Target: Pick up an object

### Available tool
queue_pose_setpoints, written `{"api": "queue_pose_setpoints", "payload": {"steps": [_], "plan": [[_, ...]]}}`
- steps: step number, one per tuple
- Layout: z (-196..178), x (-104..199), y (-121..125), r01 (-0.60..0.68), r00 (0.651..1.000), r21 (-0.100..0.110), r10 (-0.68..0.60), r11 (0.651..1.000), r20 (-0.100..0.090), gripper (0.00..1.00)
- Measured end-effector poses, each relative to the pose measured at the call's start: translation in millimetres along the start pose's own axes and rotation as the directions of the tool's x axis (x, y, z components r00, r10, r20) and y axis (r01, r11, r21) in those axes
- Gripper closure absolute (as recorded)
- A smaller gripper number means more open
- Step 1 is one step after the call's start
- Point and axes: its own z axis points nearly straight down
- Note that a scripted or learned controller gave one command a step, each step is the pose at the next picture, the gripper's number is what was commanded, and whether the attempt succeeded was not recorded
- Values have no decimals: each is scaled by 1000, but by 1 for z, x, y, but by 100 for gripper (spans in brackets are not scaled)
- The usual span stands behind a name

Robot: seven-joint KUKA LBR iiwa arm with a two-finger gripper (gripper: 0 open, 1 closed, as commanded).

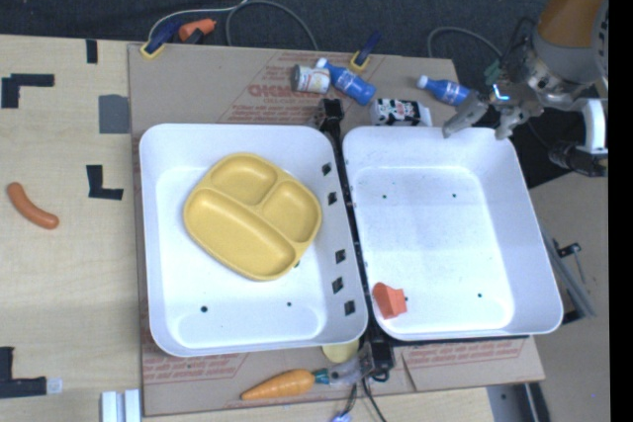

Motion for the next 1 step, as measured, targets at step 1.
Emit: {"api": "queue_pose_setpoints", "payload": {"steps": [1], "plan": [[105, 53, -91, -1, 1000, 13, 1, 1000, -5, 0]]}}
